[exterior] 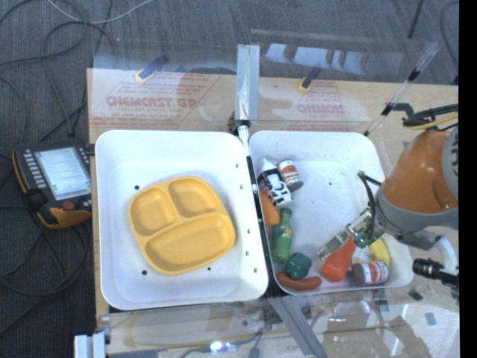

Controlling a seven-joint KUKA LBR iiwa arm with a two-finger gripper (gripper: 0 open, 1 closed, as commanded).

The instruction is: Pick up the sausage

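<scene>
Sausage [299, 281] lies at the right bin's [328, 144] near edge, beside a green pepper [298, 264]. Gripper [340, 242] hangs near it over an orange thing [339, 261]; I cannot tell how it is set. It should slide toward the sausage and come down across its middle, missing the pepper.

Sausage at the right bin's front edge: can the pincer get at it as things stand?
Probably yes. The sausage lies uncovered from above, and the pincer is close by in the same bin. The green pepper beside it and the bin wall crowd it.
</scene>
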